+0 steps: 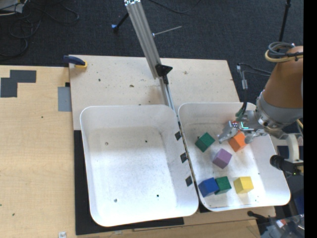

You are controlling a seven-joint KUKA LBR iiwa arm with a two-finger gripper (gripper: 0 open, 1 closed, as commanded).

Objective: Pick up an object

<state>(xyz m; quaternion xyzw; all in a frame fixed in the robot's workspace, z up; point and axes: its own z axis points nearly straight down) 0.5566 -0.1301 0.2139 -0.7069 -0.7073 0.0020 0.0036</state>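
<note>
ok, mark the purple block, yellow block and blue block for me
purple block (222, 158), camera view, top face
yellow block (243, 184), camera view, top face
blue block (208, 186), camera view, top face

Robotics lab, plywood bench (34, 148), floor cables (29, 6), aluminium camera mast (146, 38)

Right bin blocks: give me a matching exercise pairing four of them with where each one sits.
Blocks:
1. yellow block
2. blue block
3. purple block
4. orange block

Places:
A. touching the lower green block's left side
B. by the gripper
C. middle of the right bin
D. nearest the bin's lower right corner

Pairs: 1-D, 2-A, 3-C, 4-B
</note>
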